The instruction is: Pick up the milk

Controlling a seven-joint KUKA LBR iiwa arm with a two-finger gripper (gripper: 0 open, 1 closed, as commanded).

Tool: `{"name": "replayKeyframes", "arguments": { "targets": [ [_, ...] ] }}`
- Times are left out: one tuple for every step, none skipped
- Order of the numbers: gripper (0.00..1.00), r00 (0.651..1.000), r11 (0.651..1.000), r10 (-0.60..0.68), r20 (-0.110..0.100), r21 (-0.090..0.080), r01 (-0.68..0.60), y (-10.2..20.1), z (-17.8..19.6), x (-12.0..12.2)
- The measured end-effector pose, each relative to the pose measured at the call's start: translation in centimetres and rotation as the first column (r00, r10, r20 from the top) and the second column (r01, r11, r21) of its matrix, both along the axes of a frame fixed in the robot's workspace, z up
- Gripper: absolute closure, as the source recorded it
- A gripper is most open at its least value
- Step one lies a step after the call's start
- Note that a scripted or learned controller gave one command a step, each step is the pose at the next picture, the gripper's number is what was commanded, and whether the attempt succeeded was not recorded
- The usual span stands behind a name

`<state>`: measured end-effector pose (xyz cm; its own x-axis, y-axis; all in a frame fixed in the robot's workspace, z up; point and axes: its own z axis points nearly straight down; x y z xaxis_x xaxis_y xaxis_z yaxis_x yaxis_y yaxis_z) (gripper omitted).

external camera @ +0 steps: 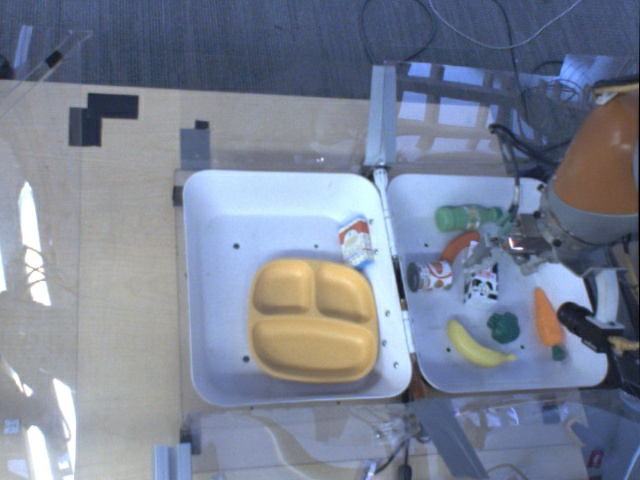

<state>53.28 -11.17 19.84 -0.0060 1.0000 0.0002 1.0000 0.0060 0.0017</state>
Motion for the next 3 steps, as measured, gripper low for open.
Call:
{"name": "replayKeyframes", "arguments": {
  "targets": [
    [0.0, 0.998, 0.998, 0.068, 0.002, -0.001, -0.068, -3.5, -10.3, 4.3],
    [1.0, 0.998, 0.998, 0.07, 0.01, -0.003, -0.07, -3.5, -9.0, 4.6],
    [1.0, 0.996, 0.996, 0.094, 0.006, -0.002, -0.094, 3.2, 2.5, 11.1]
  ]
}}
